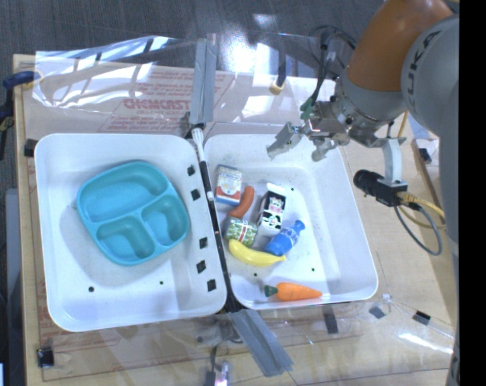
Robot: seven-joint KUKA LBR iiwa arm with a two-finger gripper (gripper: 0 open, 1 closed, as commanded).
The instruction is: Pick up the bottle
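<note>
Now the tool (302, 141) hovers spread and empty, small blue plastic bottle (285, 238) lying below it, tilted diagonally.

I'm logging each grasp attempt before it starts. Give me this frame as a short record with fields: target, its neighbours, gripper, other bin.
target: blue bottle, lying tilted in the right bin
neighbours: banana touching it on the left, black-and-white carton just above, carrot below and apart
gripper: gripper open, above the right bin's far edge, holding nothing
other bin: left bin holds a blue divided plate
status: bottle not yet picked
</note>
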